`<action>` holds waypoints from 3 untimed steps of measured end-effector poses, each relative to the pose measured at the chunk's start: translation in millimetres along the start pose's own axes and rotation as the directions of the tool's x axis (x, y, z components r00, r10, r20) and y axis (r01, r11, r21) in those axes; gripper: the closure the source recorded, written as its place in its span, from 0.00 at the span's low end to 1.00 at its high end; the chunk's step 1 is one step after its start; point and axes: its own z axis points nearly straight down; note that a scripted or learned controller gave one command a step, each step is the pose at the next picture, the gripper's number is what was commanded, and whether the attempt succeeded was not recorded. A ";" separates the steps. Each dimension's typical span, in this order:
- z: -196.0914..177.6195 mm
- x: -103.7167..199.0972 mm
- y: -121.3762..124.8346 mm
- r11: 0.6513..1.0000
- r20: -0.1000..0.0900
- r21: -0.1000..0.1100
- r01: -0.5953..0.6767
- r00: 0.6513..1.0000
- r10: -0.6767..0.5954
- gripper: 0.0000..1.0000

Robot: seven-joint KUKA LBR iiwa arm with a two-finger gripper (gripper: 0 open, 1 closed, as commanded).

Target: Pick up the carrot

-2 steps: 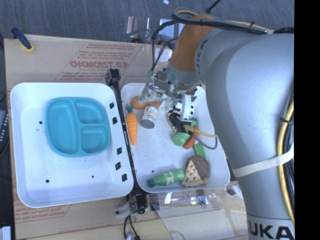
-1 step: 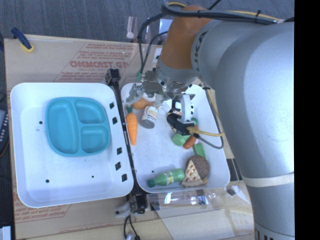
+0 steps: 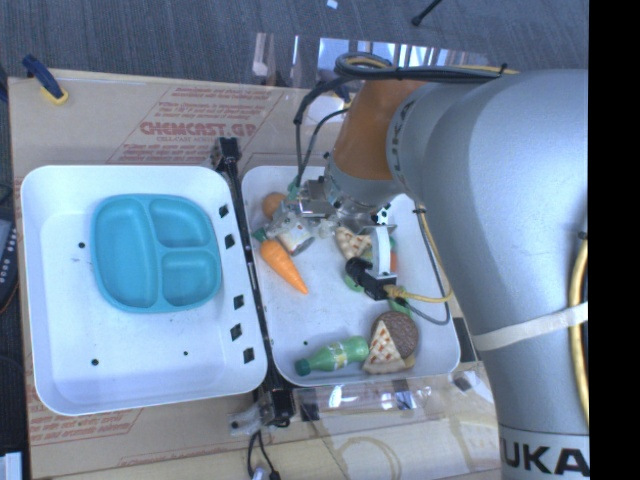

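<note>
Not much done yet: the carrot (image 3: pixel 284 266) is lying loose in the right bin (image 3: pixel 440 353). My pincer (image 3: pixel 300 218) hovers just above it; can't tell its grip state.

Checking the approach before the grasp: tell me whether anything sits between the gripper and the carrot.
Nothing visible does. The gripper hangs low in the right bin, just above the carrot at its green-topped end. The green bottle and the waffle wedge lie well off, near the bin's front edge.
</note>
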 end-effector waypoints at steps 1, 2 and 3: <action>14.3 -11.6 -73.5 1.000 -0.002 0.014 0.027 1.000 -0.027 0.00; 7.6 -11.3 -73.1 0.999 -0.002 0.023 0.040 0.999 -0.040 1.00; 7.6 -11.2 -73.0 0.999 -0.002 0.022 0.040 0.999 -0.040 0.00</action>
